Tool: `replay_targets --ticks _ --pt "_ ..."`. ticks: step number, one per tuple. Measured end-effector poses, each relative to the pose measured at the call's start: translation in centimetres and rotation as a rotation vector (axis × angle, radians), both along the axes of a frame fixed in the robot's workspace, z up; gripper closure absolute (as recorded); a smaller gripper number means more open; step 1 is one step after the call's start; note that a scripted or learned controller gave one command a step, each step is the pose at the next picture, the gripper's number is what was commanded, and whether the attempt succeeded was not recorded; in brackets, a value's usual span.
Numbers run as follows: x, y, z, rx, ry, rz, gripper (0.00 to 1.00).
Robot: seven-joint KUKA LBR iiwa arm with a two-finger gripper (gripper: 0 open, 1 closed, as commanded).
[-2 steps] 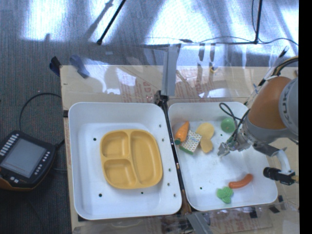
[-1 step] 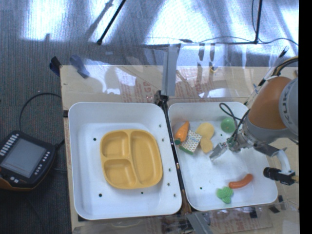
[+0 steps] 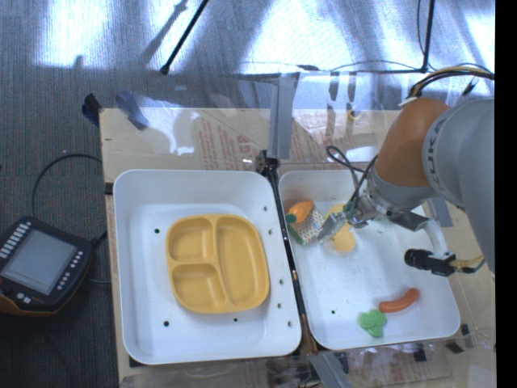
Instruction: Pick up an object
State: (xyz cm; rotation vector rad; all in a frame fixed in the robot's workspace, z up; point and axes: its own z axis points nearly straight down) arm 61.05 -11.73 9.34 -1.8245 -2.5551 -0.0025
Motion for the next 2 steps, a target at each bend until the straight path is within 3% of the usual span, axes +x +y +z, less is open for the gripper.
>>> replay_targets --ticks 1,2 --pt "0.0 0.0 0.9 -0.002 0.002 0.003 1.0" --pt "3.6 8.5 10.7 0.0 -0.009 -0.102 1.0"
